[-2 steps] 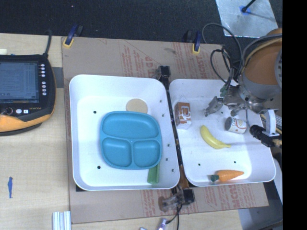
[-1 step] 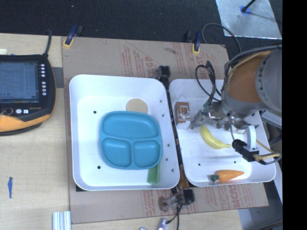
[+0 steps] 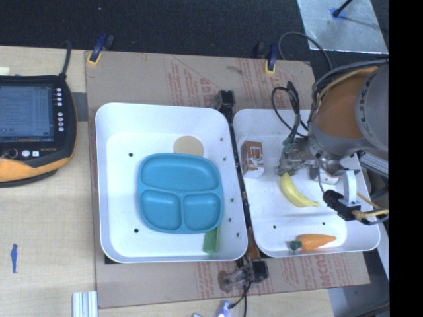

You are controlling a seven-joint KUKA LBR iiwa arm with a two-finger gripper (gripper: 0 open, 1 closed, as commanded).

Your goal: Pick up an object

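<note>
The brown cardboard sheet (image 3: 198, 71) under the bins has red print on it, but the letters are too small to read. The small brown packet (image 3: 253, 158) has white marks, also unreadable.

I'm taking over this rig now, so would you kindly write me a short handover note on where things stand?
Gripper: low over the right bin, just above the top end of the banana; grip unclear.
Right bin: banana in the middle, brown packet by the left wall, carrot near the front.
Left bin: blue divided plate, tan disc, green item.
Done: nothing visibly lifted.
Left: grasp one object and raise it.
</note>
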